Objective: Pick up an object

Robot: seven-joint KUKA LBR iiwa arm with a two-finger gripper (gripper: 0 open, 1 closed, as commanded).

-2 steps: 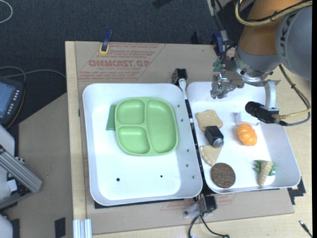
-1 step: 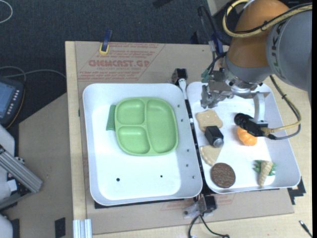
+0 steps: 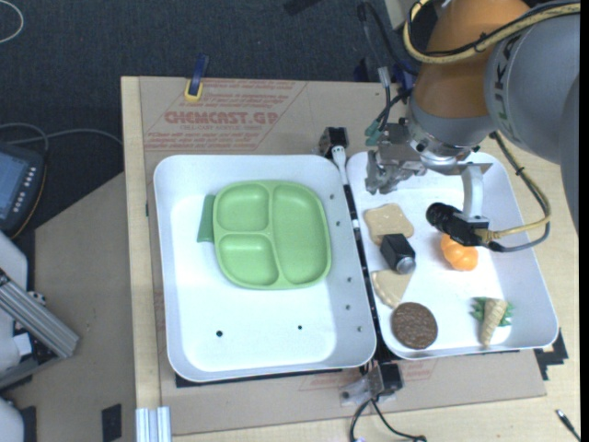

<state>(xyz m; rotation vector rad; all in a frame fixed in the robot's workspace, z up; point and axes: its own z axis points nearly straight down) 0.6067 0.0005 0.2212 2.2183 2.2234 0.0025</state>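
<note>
- My gripper (image 3: 385,180) hangs over the far left corner of the right bin (image 3: 526,274); whether it is released or clenched I cannot tell from this angle, and I see nothing held.
- The nearest pick is the slice of bread (image 3: 387,222), just near-side of the gripper and close to the wall between the bins.
- Risk, as I judge it: a descent this close to the wall could strike the rim, or nudge the flat bread rather than catch it.
- The black block (image 3: 398,252) touches the bread's near edge and could get dragged along.
- Also in the right bin: an orange (image 3: 459,254), a brown cookie (image 3: 414,325), a corn cob (image 3: 492,317).
- The left bin (image 3: 179,274) holds a green divided plate (image 3: 271,234).
</note>
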